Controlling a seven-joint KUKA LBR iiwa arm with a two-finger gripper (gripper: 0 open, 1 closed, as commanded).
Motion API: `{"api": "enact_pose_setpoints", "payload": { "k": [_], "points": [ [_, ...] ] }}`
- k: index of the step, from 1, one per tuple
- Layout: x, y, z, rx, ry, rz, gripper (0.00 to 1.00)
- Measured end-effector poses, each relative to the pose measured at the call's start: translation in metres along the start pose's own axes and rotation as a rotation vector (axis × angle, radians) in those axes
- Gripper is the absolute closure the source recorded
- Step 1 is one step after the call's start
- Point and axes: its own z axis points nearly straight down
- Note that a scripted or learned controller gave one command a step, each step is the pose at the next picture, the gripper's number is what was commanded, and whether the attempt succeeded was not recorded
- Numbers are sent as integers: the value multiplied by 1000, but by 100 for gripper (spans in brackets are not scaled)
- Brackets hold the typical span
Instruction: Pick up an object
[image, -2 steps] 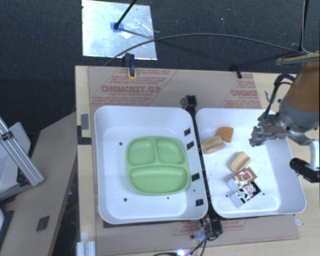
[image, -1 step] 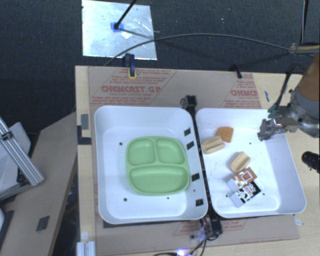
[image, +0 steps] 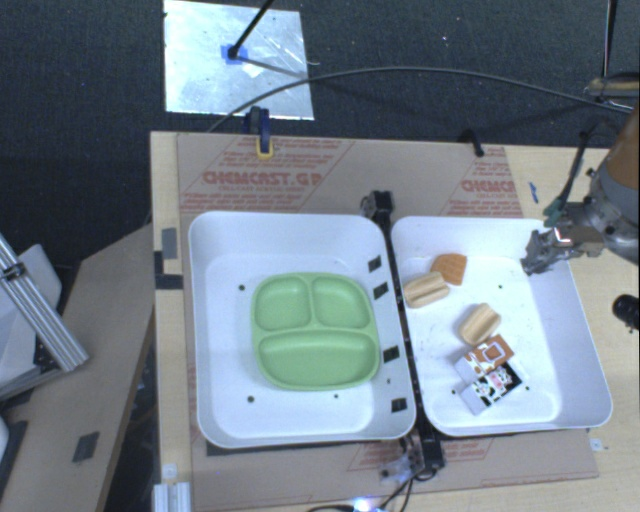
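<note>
Reaching in from the bench's right edge, the grey arm's two-finger gripper (image: 545, 250) is hovering over the far right corner of the right shallow white bin (image: 590, 400). Whether the pincer is released or clenched is not showing clearly enough to tell, and nothing is visibly sitting in it.

Nearest it, an orange wedge-shaped piece (image: 452, 267) is lying by the bin's far edge, touching a tan bread-like roll (image: 426, 290) beside the left wall. A second tan roll (image: 480, 323) is resting near the bin's middle. Just beyond that, toward the near edge, a small flat packet printed in orange, white and black (image: 490, 372) is lying tilted.

Across the divide, a pale green three-compartment plastic plate (image: 315, 330) is sitting in the middle of the left shallow white bin (image: 290, 222).
</note>
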Motion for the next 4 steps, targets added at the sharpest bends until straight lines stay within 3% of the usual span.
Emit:
{"api": "enact_pose_setpoints", "payload": {
  "k": [2, 4],
  "points": [
    [107, 1, 28, 3, 3, -5, 100],
    [224, -16, 53, 4, 2, -5, 100]
  ]
}}
